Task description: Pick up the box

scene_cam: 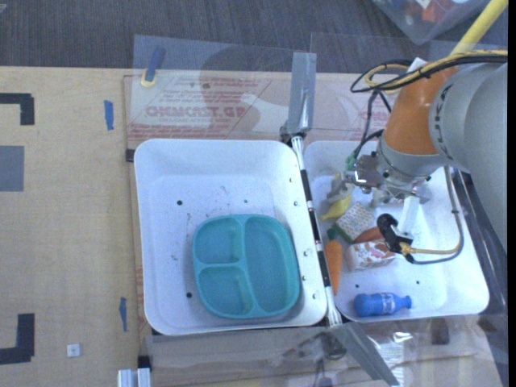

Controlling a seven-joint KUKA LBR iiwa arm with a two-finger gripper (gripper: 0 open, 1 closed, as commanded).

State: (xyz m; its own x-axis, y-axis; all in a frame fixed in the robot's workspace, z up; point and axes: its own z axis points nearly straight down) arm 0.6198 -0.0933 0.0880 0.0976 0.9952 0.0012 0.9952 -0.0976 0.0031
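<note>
Blue bottle (383, 303) is lying on its side at the 6 o'clock edge of the right bin (451, 280), with its cap pointing toward 3 o'clock. It is lying apart from the other things.

Up from it, toward 11 o'clock, the box (371, 255) is resting on the bin floor. It is white with red print, and it is sitting a little toward 7 o'clock from the bin's middle. Just beside it at 9 o'clock, a carrot (333, 260) is lying along the bin's left wall, pointing from 12 to 6 o'clock. A speckled packet (355, 220) is lying near the box at its 11 o'clock. Further the same way, a yellow item (338, 209), possibly a banana, is leaning by the wall.

The gripper (393, 193) is hanging over the upper middle of the right bin, at about 1 o'clock from the box and clear of it. The arm (484, 111) is reaching in from 3 o'clock, and its orange band is covering the wrist from above. Whether the gripper is spread or closed cannot be told, since the wrist is hiding its tip. Nothing is showing in its grasp.

In the left bin (201, 176), a teal tray (244, 266) with three compartments is sitting flat toward 5 o'clock, close to the wall shared with the right bin.
</note>
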